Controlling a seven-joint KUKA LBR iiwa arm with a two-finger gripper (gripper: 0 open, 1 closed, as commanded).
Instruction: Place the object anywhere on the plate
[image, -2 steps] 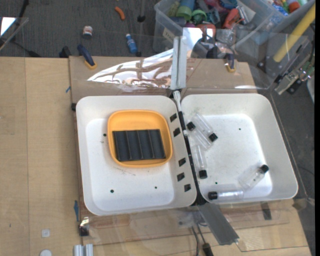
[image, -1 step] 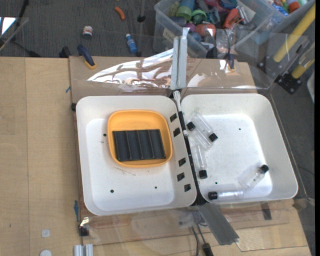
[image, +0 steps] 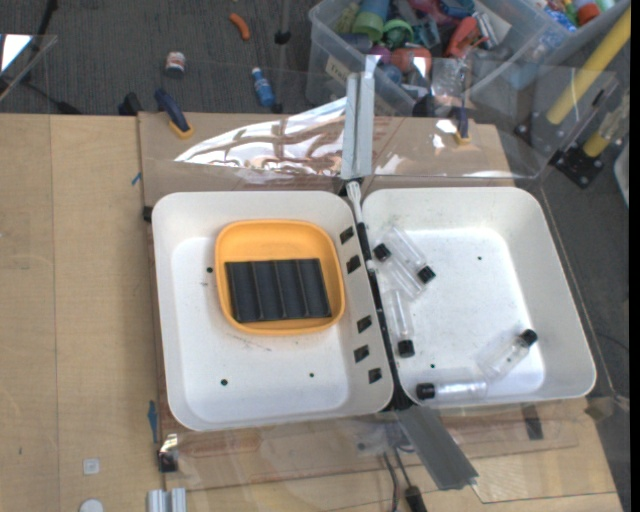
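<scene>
Already a ridged black object (image: 277, 290) lies on the orange plate (image: 232, 250) in the left bin (image: 190, 380); right of the plate, clear tubes (image: 410, 258) scatter the right bin (image: 560, 300)

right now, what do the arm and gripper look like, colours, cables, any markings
I can't tell its colours, shape, cables or markings from this picture. What I see is the bench: the left white bin with an orange plate bearing a black ridged piece, and the right white bin with clear black-capped tubes.
</scene>
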